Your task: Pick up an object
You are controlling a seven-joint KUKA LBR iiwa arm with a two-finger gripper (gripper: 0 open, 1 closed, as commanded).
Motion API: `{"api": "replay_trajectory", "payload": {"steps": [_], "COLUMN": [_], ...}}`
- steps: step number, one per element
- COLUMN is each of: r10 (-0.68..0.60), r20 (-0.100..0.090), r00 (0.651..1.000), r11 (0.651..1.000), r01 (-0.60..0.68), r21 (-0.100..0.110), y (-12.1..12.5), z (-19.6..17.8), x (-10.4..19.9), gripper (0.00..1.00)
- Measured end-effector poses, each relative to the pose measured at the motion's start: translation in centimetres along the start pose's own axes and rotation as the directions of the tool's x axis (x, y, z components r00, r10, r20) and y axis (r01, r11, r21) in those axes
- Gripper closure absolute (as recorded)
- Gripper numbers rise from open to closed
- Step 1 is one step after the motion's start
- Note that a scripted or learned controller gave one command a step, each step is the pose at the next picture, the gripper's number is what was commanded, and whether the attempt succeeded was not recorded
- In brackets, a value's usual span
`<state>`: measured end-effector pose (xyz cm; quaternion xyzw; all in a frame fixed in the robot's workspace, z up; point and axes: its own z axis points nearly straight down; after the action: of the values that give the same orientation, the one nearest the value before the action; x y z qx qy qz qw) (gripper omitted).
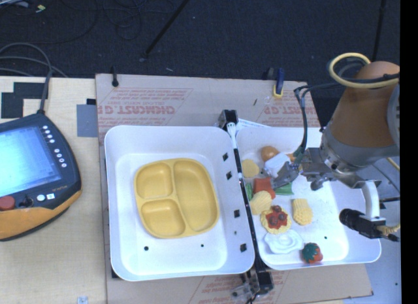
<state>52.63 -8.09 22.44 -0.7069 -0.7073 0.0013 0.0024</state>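
The right white bin [356,247] holds several toy foods. Among them are an orange ball [268,153], a white piece [276,162], a red block [263,185], a yellow lump [260,201], a corn cob [301,211], a small pizza with red topping [275,219], a white fried egg [283,242] and a red strawberry [312,252]. My gripper [285,178] reaches in from the right and sits low over the bin's upper middle, just right of the red block and below the white piece. Nothing is visibly held in it.
The left white bin [124,244] holds a yellow divided plate [175,197]. A black clip ridge [237,191] joins the two bins. A teach pendant [32,172] lies at the far left of the bench. The arm's grey and orange body [362,126] overhangs the right bin's right side.
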Motion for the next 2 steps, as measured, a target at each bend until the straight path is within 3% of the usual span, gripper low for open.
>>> {"api": "replay_trajectory", "payload": {"steps": [1,2], "r10": [-0.003,0.006], "r20": [-0.003,0.0], "r00": [1.0,1.0], "r11": [1.0,1.0], "r01": [0.003,-0.006], "r21": [0.007,0.005], "y": [-5.4,-5.2], "z": [4.0,2.9], "x": [6.7,6.3], "gripper": [0.0,1.0]}}
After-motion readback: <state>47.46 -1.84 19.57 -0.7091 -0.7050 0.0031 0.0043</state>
